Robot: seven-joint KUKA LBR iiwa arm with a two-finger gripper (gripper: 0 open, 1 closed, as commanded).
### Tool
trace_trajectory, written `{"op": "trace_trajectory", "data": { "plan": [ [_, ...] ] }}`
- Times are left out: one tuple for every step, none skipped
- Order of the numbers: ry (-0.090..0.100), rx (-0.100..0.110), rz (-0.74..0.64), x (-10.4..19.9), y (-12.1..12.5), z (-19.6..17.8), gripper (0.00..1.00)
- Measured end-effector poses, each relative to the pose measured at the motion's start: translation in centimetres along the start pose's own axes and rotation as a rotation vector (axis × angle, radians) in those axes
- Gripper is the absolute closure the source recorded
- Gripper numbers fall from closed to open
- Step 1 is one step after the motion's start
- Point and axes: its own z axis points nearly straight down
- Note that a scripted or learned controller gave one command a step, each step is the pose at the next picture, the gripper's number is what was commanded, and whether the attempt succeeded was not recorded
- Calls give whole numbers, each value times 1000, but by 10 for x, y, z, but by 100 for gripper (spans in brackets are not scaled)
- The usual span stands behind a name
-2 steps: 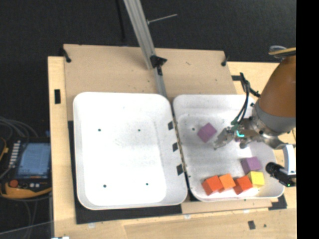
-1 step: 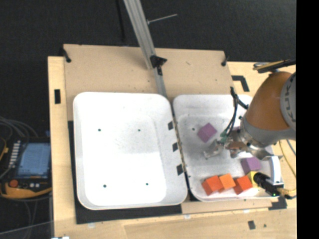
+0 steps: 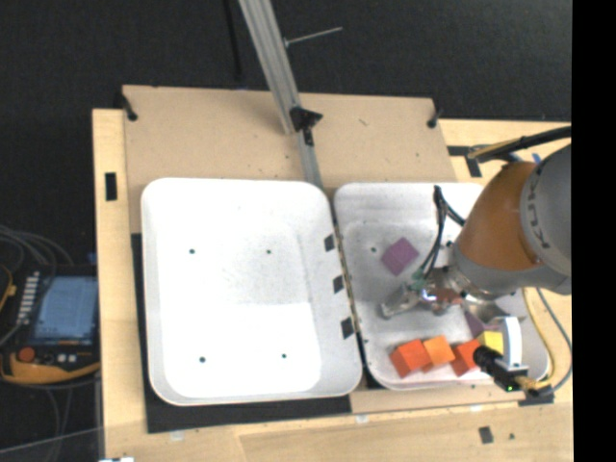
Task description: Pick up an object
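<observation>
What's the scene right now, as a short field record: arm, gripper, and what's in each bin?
arm: grey with orange band, reaching in from the right over the right bin
gripper: low inside the right bin, near its middle; finger state unclear
purple block: in the right bin, just above the gripper, apart from it
orange blocks: along the right bin's near edge, side by side
yellow piece: right of the orange blocks, partly hidden by the arm
left bin: white, a few dark specks on its floor
held object: none seen between the fingers
</observation>
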Motion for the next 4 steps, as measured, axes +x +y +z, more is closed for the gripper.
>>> {"op": "trace_trajectory", "data": {
  "plan": [
    [2,-4,7,-1,1,-13,100],
    [1,-4,0,-3,3,-56,100],
    [1,-4,-5,-5,6,-100,100],
    [1,-5,-5,-6,9,-143,100]
  ]
}}
